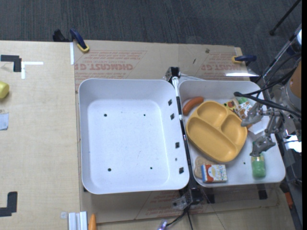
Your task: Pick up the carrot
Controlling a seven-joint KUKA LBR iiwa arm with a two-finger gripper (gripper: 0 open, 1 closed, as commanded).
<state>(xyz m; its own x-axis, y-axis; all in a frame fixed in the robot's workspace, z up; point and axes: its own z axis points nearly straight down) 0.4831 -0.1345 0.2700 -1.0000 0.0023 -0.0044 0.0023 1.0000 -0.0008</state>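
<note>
Here, right bin (pixel 273 176) holds carrot (pixel 193 104) beside yellow plate (pixel 216 131); jaws' state perhaps unreadable.

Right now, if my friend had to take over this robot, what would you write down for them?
Two-finger metal gripper: above the right side of the right white plastic bin, nothing between its fingers that I can see; open or shut is unclear.
Orange carrot: lying at the bin's back left, by the divider, beside the yellow divided plastic plate.
Also in that bin: a small green bottle, a small printed carton and a colourful packet.
Done: nothing yet.
Left: cross left past the plate, come down on the carrot, grip, lift.
</note>
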